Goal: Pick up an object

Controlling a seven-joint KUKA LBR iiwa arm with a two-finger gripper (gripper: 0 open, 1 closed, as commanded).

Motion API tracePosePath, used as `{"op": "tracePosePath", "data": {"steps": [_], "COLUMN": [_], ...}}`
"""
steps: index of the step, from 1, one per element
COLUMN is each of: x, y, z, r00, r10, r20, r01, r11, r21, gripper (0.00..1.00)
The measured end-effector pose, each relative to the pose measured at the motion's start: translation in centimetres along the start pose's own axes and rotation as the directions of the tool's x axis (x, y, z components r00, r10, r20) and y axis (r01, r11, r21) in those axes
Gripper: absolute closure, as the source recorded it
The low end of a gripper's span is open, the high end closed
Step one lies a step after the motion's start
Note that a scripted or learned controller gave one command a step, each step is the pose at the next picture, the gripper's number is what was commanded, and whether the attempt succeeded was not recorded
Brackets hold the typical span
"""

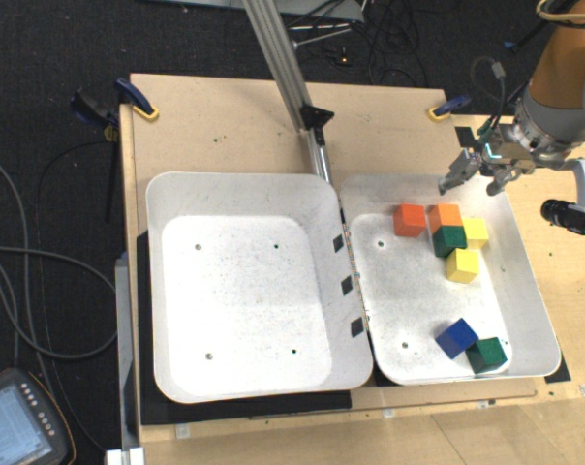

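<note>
— Blocks [455,242] cluster near your right bin's [525,260] far edge; status?
— Approach step. Your gripper [475,177] hangs empty, spread, over the far rim. Next: descend squarely onto one block.

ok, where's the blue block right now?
The blue block sits in the right bin, near its front edge, touching the dark green block on its right, well apart from the cluster further back.

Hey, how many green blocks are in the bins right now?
2, both in the right bin: one green block in the upper cluster beside the yellow ones, another green block by the blue block near the front edge.
</note>
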State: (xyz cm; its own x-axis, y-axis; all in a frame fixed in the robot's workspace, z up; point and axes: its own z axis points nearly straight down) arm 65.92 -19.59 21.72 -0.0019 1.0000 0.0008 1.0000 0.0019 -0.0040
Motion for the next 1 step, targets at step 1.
{"op": "tracePosePath", "data": {"steps": [1], "x": [0.03], "y": [0.05], "z": [-0.23], "r00": [1.0], "r10": [-0.001], "r20": [0.001], "r01": [0.001], "r11": [1.0], "r21": [-0.002], "gripper": [0.0]}}
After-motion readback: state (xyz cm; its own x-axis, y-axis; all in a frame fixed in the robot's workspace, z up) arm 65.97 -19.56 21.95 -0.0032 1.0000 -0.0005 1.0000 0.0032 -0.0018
